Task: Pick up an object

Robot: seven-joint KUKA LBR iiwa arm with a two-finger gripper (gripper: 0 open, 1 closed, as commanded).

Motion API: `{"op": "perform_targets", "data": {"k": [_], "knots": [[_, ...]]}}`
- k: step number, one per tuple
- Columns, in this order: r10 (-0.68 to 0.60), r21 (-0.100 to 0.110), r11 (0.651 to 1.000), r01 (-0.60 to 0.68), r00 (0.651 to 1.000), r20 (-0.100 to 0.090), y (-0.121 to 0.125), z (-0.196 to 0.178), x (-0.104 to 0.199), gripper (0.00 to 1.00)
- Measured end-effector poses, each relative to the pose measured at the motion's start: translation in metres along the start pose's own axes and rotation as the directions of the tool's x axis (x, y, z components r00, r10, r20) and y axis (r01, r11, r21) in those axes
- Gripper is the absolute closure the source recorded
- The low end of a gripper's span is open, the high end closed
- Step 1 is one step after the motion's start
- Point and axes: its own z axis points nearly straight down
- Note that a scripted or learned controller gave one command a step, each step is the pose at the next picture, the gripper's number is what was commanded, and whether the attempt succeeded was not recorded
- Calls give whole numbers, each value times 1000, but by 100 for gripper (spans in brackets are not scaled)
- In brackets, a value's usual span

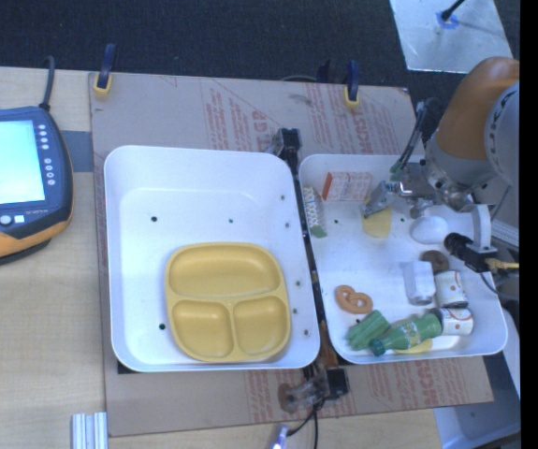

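At the far left of the pale wooden bench [25, 325] lies a handheld control tablet with a lit screen and an orange-grey casing [11, 181]. Next to it a brown cardboard sheet [212, 110], clamped at its far edge, carries both bins. The left white plastic bin [128, 176] holds a yellow three-compartment plastic tray [228, 300], lying flat toward the near side. Beyond the bench the floor is dark carpet [203, 17], with a pale square patch at the upper right.

The right white plastic bin [339, 344] touches the left one along a shared edge. In it lie a small white-and-orange carton [344, 186] near the far wall, a pale yellow wedge-shaped piece [377, 224], a brown pretzel-shaped toy [353, 299], a green bottle-like toy [401, 332] near the front wall, and small white items toward the right side.

The grey arm with its orange band [470, 129] reaches over the right bin's far right corner. Its pincer [385, 197] sits just above the yellow wedge; whether it is open or grasping anything cannot be told.
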Motion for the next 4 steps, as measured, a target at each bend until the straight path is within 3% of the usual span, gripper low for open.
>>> {"op": "perform_targets", "data": {"k": [1,2,3,4], "knots": [[0,3,1000,0,1000,0,-20,1,9,0],[0,0,1000,0,1000,-1,11,0,3,0],[-2,3,1000,2,1000,-1,0,1,39,0],[0,-2,1000,0,1000,-1,21,-1,18,0]]}}
